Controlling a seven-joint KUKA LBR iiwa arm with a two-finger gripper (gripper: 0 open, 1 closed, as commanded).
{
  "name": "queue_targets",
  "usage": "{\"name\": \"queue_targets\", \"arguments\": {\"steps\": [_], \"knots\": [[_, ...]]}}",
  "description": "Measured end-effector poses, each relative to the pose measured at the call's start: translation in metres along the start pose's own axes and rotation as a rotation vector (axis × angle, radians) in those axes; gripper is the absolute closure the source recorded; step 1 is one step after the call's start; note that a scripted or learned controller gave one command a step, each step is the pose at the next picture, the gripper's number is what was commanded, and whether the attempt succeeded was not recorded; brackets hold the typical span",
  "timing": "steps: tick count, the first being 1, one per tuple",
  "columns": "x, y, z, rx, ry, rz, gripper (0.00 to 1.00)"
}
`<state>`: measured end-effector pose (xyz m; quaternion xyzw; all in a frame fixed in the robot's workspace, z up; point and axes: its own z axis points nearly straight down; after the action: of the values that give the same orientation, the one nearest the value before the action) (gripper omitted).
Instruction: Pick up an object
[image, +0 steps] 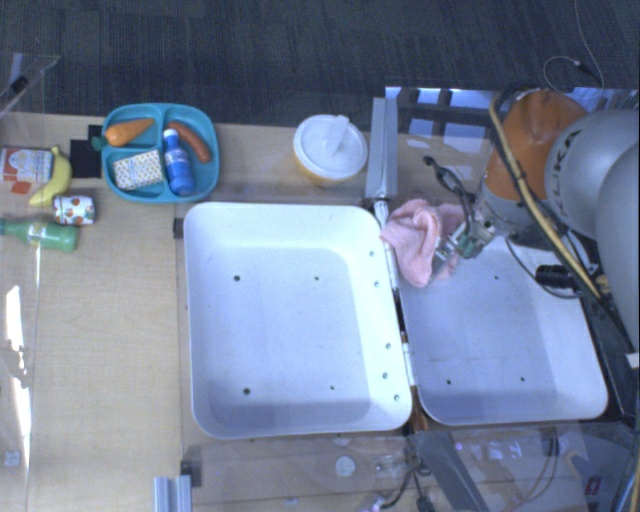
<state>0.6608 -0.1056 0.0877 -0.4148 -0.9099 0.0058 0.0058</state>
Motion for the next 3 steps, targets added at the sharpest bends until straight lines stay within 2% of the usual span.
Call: {"name": "queue_targets", "arguments": {"steps": [1, 2, 3], "knots": [[0.0, 0.0, 0.0, 0.0, 0.0, 0.0, 0.0], [-0.001, 0.004, -0.01, -0.014, -0.014, -0.003, 1.0], [0.001, 0.002, -0.008, -0.005, -0.002, -0.003, 0.0]]}}
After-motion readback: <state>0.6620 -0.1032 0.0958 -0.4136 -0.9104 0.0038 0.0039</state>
